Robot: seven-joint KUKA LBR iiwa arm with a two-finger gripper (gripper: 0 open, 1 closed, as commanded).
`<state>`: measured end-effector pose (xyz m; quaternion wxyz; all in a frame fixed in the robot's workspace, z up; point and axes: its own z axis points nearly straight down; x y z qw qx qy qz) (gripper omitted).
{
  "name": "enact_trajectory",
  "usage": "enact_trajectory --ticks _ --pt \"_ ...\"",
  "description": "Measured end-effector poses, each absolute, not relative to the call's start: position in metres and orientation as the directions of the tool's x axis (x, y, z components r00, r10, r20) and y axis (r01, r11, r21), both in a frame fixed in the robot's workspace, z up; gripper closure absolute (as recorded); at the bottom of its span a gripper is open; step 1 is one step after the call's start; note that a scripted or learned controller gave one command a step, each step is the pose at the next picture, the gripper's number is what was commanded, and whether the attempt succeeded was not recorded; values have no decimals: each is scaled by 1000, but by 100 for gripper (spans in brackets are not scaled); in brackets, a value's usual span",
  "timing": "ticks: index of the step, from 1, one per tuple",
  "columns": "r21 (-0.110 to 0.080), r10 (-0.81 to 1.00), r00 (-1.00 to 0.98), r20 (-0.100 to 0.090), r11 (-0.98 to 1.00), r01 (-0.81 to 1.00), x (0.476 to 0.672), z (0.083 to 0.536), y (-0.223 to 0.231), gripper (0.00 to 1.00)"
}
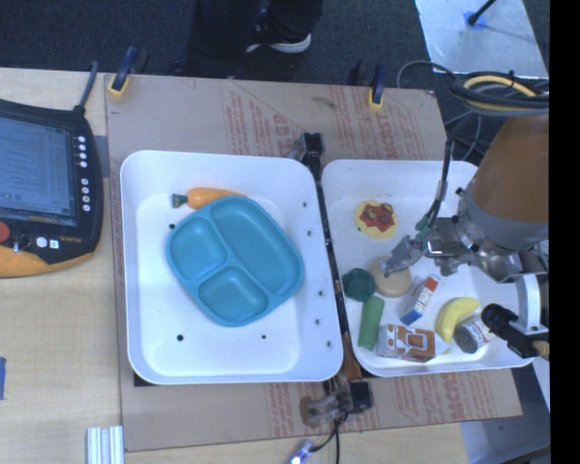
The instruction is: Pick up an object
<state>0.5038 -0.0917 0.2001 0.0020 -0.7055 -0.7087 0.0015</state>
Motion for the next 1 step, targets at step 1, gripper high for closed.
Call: enact_trajectory --ticks 1 --pt "-4 1000 -5 -1 5 1000 541 91 -94 0"
